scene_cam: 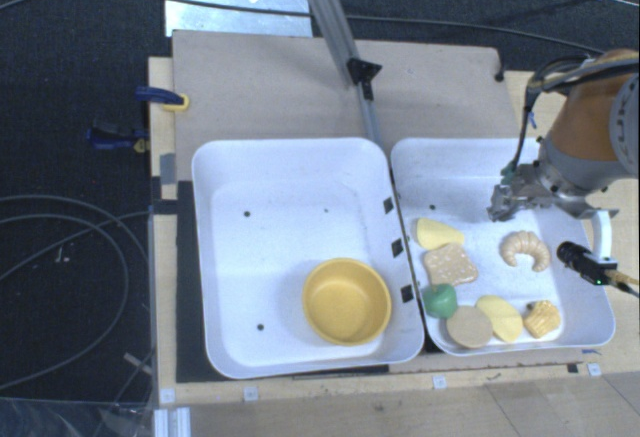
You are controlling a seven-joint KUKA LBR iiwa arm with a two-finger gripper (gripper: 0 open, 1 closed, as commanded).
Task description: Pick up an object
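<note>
The right bin [440, 165] holds several toy foods: a croissant [525, 249], a yellow wedge [438, 232], a toast slice [450, 267], a green ball [439, 301], a tan disc [469, 327], a yellow oval [500, 317] and a small corn-like piece [541, 318]. My gripper [507, 202] hangs over the right bin's upper right part, just above and left of the croissant. Nothing shows between its fingers. The grey and orange arm [592, 130] comes in from the right.
A yellow bowl [346, 300] sits in the left bin [260, 185] near its front. A grey pole [330, 5] slants down to the divider between the bins. Blue clamps [125, 135] grip the bench's left edge.
</note>
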